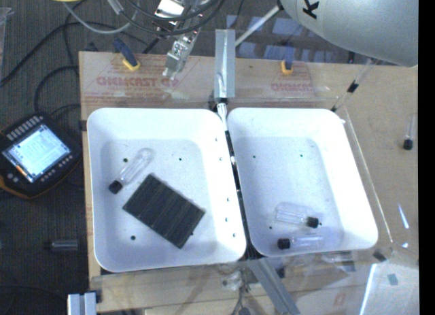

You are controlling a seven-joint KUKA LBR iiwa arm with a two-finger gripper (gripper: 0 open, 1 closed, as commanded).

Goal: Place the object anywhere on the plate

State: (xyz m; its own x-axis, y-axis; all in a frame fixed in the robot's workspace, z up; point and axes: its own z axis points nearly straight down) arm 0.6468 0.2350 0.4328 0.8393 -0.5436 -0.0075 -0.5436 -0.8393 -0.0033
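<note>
The left bin [102,171] is taken as the landmark. On its floor, toward the near side, a dark ribbed plate [164,210] is laid flat and turned at a slant. Just beyond the plate's far-left corner, a clear vial with a black cap [129,171] is seen lying on its side, close to the plate, though contact cannot be judged at this sharpness. In the right bin [353,171], beside the landmark, two more capped vials [295,215] [299,243] are found near the front. The gripper [177,52] is held beyond the left bin's far rim, above the bench [380,89]; nothing is gripped, and whether its fingers are apart or together cannot be told.
</note>
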